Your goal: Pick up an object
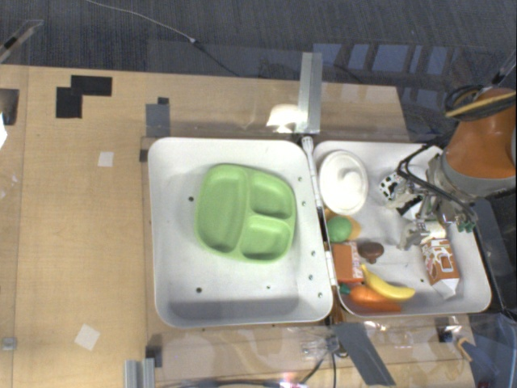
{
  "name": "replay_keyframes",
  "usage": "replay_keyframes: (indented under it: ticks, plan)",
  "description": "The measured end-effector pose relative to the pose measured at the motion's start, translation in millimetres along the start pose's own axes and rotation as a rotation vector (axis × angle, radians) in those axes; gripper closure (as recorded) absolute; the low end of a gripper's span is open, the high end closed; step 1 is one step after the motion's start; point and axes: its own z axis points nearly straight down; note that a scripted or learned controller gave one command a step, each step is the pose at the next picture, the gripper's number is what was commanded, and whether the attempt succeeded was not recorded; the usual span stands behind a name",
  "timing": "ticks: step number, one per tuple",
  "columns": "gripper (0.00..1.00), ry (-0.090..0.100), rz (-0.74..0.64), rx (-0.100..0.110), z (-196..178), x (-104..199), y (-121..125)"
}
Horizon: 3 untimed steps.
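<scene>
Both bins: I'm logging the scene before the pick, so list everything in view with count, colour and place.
left bin: 1, white, left of the divider
divided plate: 1, green, in the left bin
right bin: 1, white
bowl: 1, white, right bin's far left
round fruit: 1, green, below the bowl
banana: 1, yellow, near edge
carton: 1, brown and white, right side
arm: 1, grey with orange band, from the right
gripper: 1, over the right bin

Green tray (245, 212) in left bin (170, 297); gripper (422, 226) low in right bin (477, 293), perhaps touching a carton (441, 263).
</scene>
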Motion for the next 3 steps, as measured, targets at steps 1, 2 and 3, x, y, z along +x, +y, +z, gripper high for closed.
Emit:
replay_keyframes:
  ticks: [1,2,3]
  plan:
    - [0.0,-0.004,-0.035,-0.002,8,27,80]
    - [0.0,0.005,-0.207,-0.002,-47,27,25]
    - [0.0,-0.011,-0.194,0.003,-8,21,6]
